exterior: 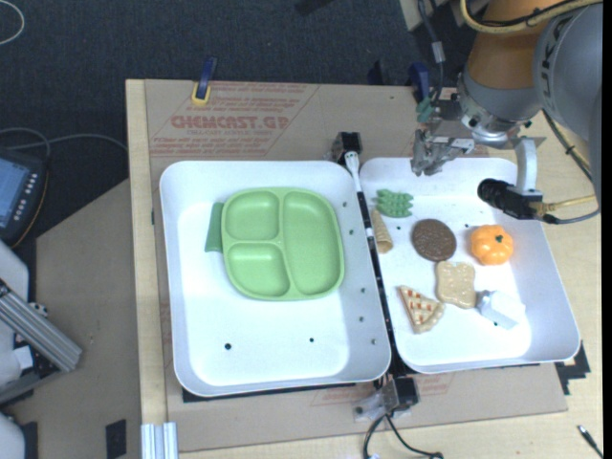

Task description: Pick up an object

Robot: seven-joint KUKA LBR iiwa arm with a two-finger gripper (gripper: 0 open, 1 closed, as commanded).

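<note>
Arm (pixel 535 36) cropped top-right (pincer (pixel 432 161) fingers too small).

Two bins (pixel 182 256); one green plate (pixel 283 242); perhaps seven small food toys (pixel 435 240).

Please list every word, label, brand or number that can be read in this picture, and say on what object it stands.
"CHEMCAST GP" in red, on the brown sheet under the bins, behind the left bin.
More red print lies around that name on the same sheet: too small and faint to read.
I can read no other text.
</note>
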